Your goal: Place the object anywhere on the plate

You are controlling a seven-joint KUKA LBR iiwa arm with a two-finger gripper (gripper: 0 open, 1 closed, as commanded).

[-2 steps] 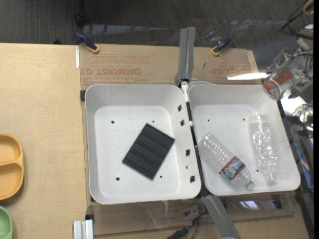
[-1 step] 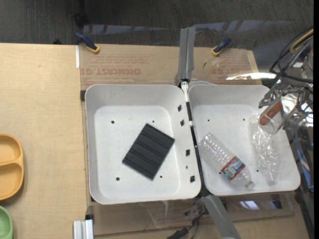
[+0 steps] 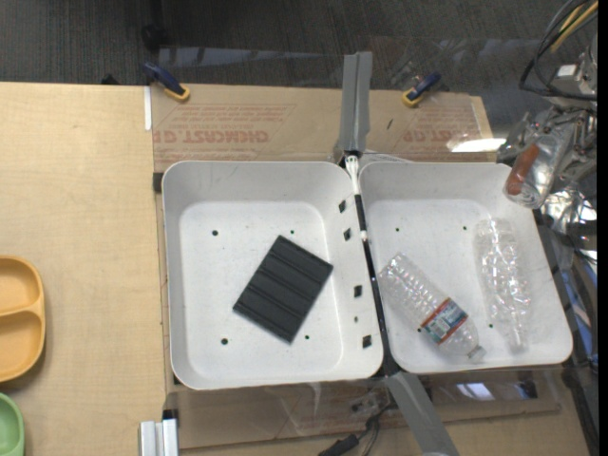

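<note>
A black, ribbed, flat rectangular plate (image 3: 283, 287) lies at a slant in the middle of the left bin (image 3: 180, 255). The right bin (image 3: 427, 198) holds two clear plastic bottles. One bottle with a red and blue label (image 3: 429, 307) lies diagonally near the bin's front. The other, a crumpled bottle (image 3: 502, 278), lies along the right wall. My gripper (image 3: 559, 198) hangs over the right bin's far right corner, below the orange band (image 3: 522, 174). It is apart from both bottles.
A yellow divided dish (image 3: 17, 316) and a green item (image 3: 8, 427) sit at the bench's left edge. A grey divider (image 3: 356, 103) stands behind the gap between the bins. Cardboard with two clamps lies behind them. Cables hang at the upper right.
</note>
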